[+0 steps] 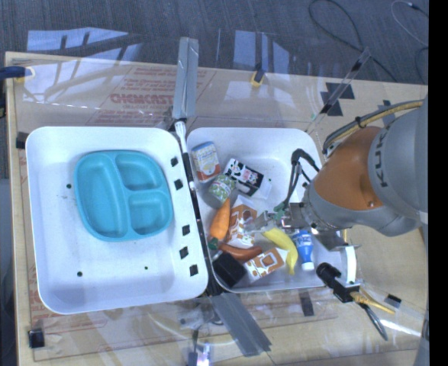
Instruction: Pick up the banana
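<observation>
The banana (282, 244) lies low in the right bin (281, 145), beside a carrot (220, 221). The pincer (294, 218) hangs just above it; its state is unclear.

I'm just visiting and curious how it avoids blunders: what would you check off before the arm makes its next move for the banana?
1. Banana in view in the right bin: ok.
2. Gripper near it: ok, just above its upper end.
3. Banana between the fingers: cannot tell.
4. Room around the banana: not ok; a blue-capped tube and a snack packet crowd it.
5. Carrot out of the way: ok, further left.
6. Blue tray in the left bin, apart: ok.
</observation>
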`<action>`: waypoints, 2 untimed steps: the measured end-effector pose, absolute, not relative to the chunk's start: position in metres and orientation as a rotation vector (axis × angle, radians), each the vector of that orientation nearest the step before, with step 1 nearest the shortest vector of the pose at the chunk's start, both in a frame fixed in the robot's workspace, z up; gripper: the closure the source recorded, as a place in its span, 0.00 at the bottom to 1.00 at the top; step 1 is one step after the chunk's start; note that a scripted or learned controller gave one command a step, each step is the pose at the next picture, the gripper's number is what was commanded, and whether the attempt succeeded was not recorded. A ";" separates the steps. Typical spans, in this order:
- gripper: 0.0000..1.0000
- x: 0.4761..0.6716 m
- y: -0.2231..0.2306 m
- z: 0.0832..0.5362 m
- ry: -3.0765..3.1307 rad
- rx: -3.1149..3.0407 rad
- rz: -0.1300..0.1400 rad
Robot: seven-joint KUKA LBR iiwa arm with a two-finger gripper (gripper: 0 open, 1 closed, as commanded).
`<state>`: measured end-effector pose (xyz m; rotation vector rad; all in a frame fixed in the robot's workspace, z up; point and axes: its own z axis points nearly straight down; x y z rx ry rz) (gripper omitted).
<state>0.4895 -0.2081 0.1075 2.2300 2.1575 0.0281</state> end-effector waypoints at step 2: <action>0.00 0.488 -0.212 0.107 2.157 2.233 0.027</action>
